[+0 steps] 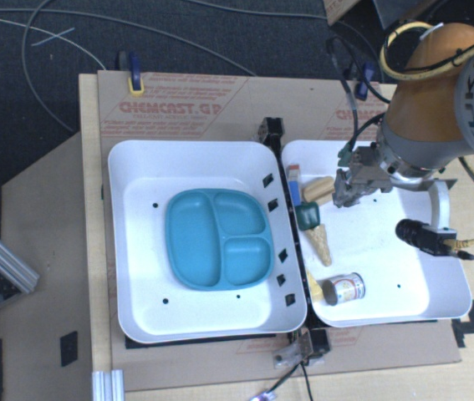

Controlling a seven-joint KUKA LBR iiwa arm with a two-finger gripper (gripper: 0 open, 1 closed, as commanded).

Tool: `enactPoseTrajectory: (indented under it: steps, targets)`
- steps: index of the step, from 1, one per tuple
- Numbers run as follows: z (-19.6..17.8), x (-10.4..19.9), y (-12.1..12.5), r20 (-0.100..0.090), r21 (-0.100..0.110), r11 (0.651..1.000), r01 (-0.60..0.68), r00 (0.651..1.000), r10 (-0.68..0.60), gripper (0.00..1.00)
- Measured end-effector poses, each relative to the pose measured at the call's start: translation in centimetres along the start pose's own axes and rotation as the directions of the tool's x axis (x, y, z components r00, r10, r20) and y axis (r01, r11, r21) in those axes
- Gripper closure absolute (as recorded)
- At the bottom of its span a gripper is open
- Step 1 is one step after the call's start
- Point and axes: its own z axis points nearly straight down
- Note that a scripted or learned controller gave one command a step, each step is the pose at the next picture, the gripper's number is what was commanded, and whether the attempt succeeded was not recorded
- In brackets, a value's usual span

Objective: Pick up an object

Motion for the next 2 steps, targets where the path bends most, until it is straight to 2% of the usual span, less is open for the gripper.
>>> enactPoseTrajectory:
  steps: [2]
  targets:
    - [-1.2, 11.1, 1.7, 0.001, -0.004, 1.000, 0.001, 1.000, -0.001, 1.00]
